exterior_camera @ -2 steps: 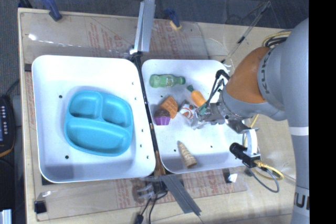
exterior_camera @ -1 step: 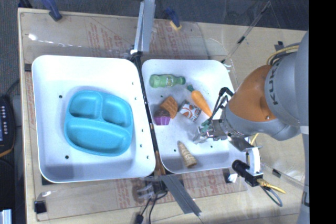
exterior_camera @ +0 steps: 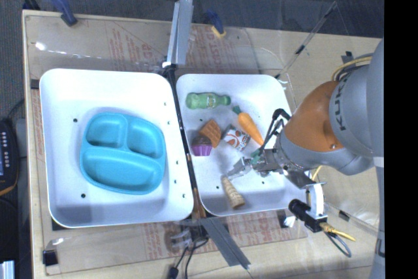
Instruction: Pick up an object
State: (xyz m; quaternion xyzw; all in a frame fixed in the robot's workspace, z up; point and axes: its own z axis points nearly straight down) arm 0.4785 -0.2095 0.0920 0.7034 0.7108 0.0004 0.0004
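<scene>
Several small objects, among them a tan cork-shaped cylinder (exterior_camera: 232,193), lie ungrasped in the right white bin (exterior_camera: 274,85), where the two-finger gripper (exterior_camera: 240,168) hovers open and empty, pickup pending.

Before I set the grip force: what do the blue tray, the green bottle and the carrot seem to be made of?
The blue tray looks like moulded plastic: one even colour, soft sheen, rounded compartments. The green bottle seems glossy plastic too, with a pale highlight along its side. The carrot is probably a toy, plastic or rubber, given its uniform orange and smooth surface; which of the two cannot be told.
</scene>
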